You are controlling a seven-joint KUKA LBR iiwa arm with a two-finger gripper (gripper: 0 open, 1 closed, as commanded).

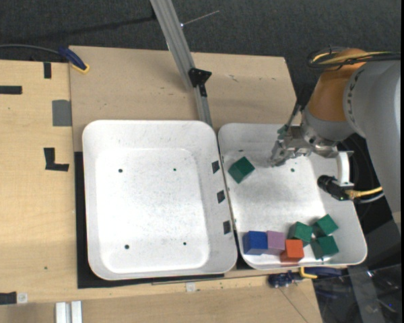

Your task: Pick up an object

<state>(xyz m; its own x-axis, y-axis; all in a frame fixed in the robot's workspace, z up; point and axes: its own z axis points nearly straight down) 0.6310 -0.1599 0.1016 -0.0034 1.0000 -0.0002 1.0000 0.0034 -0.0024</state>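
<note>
1. Green block [241, 169] – nearest candidate for the pick. It lies alone in the upper left of the right bin [256, 134], tilted, well apart from the other pieces, w/ bare floor all round it.
2. Left bin [94, 140] has nothing to grab, so no reason to cross the divider.
3. End effector [280, 155] hangs over the right bin, to the right of the green block and a bit above it in the view. Can't tell if it's apart or together; nothing shows clamped in it.
4. To do this step well, I'd judge: shift left until centred over the block, then turn the wrist to match its skewed sides before descending. A misaligned close would likely nudge it away.
5. Go straight down; the block sits close to the bin's left wall, so keep clearance on that side.
6. Cluster at the bin's lower right – blue cube [255, 241], purple cube [276, 241], orange cube [293, 249], dark green pieces [314, 235] – looks packed, pieces touching. Poorer targets: little room to get round one.
7. Lift slowly; check the block rises w/ it.
</note>
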